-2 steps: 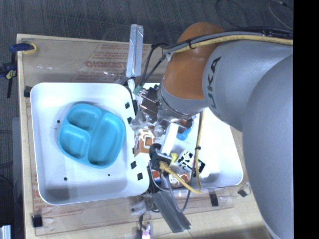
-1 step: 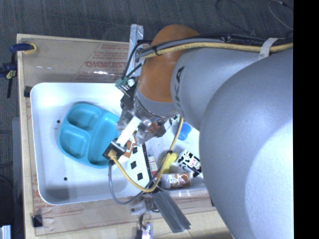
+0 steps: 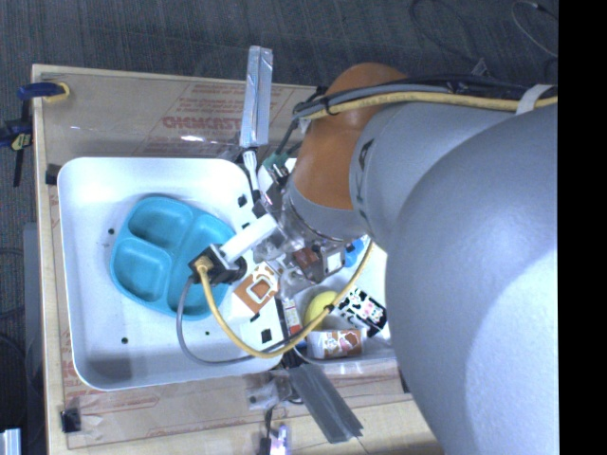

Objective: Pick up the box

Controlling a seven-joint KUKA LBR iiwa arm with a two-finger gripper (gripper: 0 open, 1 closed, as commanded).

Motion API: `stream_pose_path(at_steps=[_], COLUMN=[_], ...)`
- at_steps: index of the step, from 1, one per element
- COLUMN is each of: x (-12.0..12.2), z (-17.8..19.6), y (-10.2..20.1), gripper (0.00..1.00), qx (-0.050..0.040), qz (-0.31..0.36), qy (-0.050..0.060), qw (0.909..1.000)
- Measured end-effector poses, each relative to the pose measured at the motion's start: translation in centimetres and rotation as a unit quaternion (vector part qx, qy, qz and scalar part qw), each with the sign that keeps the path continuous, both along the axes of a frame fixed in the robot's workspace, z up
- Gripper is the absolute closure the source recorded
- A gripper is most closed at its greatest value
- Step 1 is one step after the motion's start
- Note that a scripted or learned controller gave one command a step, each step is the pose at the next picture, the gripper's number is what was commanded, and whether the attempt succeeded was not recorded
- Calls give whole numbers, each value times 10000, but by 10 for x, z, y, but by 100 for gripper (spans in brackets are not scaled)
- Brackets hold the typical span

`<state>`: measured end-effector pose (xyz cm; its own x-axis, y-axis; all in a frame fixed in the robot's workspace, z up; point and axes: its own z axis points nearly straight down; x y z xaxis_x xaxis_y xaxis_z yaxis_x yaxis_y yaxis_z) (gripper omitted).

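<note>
Arm (image 3: 455, 207) covers most of right bin (image 3: 375, 344). Box not identifiable among clutter beside yellow ball (image 3: 321, 303) and cow-print item (image 3: 363, 313). Gripper (image 3: 285, 254) state: cannot tell. Risks: grabbing wrong item, snagging yellow cable (image 3: 232, 335). Blue tray (image 3: 156, 254) in left bin (image 3: 85, 254).

The scene is viewed by a single fixed camera, set above the table (image 3: 142, 112) and aimed downward at a slant. The left bin (image 3: 85, 282) is seen almost whole, while the right bin (image 3: 377, 263) is largely covered by the arm (image 3: 455, 254), which is brought in from the right and looms large, being much nearer to the lens. Dark floor (image 3: 142, 17) is taken in beyond the far edge of the table.
</note>
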<state>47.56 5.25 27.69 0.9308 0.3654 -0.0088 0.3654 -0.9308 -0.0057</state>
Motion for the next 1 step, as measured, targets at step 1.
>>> stream_pose_path(at_steps=[1], x=[17], z=[88], y=[32], gripper=[100], qx=[-10], qz=[-433], qy=[-40], qw=[9991])
